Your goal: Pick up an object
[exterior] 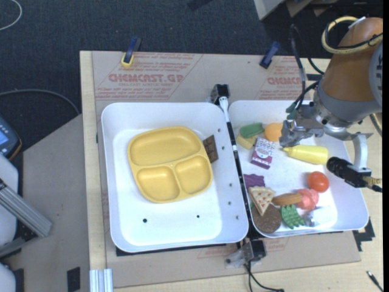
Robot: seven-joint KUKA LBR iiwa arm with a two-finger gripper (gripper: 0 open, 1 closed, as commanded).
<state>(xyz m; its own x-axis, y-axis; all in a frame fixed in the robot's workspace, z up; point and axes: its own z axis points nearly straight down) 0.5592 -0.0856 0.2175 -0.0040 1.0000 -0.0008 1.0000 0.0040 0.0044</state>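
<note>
The jaws hover above the right bin, their state unclear; far left, the counter reads "CHEMCAST."

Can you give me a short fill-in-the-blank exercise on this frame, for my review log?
1. The yellow divided tray lies in the ____ bin.
2. The tray has ____ compartments.
3. The gripper hangs over the right bin, next to the ____ ball.
4. The red tomato lies in the ____ bin.

Missing words: left; three; orange; right
</note>
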